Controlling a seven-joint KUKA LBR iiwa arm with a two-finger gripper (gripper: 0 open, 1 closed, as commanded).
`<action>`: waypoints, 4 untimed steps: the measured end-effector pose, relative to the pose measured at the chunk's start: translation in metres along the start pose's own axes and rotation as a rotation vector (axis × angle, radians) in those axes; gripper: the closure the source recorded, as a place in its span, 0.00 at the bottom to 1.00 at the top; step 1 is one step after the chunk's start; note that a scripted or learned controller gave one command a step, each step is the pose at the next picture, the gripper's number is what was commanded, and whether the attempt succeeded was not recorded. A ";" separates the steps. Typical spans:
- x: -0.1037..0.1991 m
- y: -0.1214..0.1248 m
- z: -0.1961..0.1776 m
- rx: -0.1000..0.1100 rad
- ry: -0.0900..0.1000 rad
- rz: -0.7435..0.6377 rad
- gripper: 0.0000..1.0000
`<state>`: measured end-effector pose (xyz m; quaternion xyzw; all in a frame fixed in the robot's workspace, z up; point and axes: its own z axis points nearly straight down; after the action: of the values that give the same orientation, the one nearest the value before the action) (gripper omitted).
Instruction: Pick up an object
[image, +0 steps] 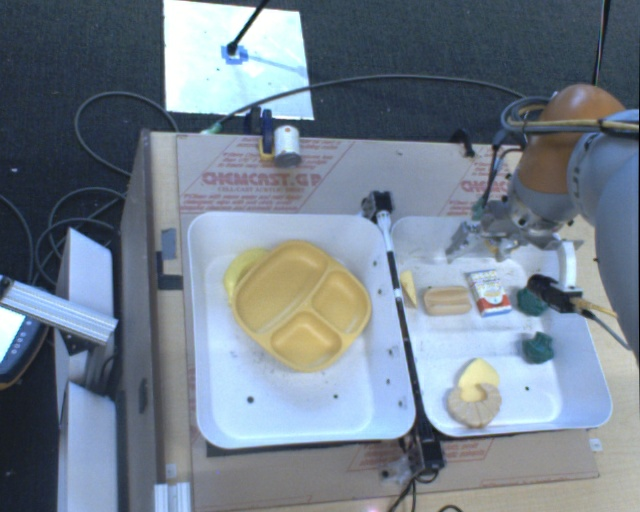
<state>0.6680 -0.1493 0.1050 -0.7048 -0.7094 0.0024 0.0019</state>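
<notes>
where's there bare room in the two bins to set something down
Left bin: bare floor along the near edge and the near right corner, below the yellow tray. Right bin: open floor between the bread roll and the donut. Crowded at its far end, around the hand, red carton and green toys.

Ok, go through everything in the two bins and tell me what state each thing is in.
Yellow tray: right way up, in left bin.
Carton: lying flat, right bin.
Tan block: lying flat.
Ring: flat, touching yellow piece.
Gripper: above right bin's far edge.
</notes>
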 end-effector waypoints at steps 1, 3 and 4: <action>0.025 -0.028 0.014 -0.023 -0.007 0.003 0.00; 0.051 -0.068 0.014 -0.027 -0.008 0.004 0.00; 0.036 0.002 -0.021 -0.012 -0.001 0.002 0.00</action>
<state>0.6699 -0.1132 0.1263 -0.7055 -0.7087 -0.0016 -0.0025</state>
